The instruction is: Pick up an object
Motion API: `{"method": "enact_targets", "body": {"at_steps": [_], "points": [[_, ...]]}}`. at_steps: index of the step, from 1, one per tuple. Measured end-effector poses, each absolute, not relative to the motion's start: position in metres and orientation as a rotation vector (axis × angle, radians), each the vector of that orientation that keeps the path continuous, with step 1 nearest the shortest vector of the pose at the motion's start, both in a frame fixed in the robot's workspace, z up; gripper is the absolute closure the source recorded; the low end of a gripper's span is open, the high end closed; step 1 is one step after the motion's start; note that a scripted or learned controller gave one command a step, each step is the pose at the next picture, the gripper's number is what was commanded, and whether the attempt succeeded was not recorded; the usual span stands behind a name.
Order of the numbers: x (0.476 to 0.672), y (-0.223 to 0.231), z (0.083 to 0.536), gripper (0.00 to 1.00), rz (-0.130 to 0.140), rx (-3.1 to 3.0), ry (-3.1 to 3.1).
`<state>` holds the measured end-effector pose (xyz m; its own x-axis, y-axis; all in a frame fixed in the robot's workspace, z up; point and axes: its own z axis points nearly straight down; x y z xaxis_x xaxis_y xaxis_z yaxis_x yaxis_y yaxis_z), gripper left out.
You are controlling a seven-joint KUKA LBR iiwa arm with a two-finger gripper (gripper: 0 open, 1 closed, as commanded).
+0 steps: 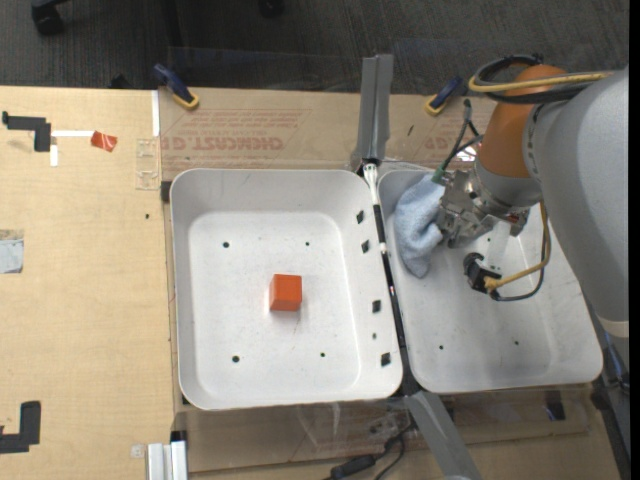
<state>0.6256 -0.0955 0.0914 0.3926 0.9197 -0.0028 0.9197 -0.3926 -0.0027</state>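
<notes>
We are seeing an orange block (286, 293) lying flat near the middle of the left bin (200, 368), well apart from its walls. A crumpled pale blue cloth (415, 230) is bunching up in the right bin (520, 368), against the wall nearest the left bin.

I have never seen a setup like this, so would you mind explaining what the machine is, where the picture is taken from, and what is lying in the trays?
One fixed camera looks down at a slant on a bench holding two shallow white trays. The grey machine with the orange band is a robot arm reaching in from the right. Its gripper is low in the right bin, pressed against a crumpled pale blue cloth; whether it actually holds the cloth is not clear. The left bin contains a small orange block, lying untouched near its middle. The job is simply to pick something up.
</notes>
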Motion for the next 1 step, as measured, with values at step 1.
{"method": "enact_targets", "body": {"at_steps": [1], "points": [[0.5756,-0.0975,0.1072,1.0,0.006,-2.675,-1.644]]}}
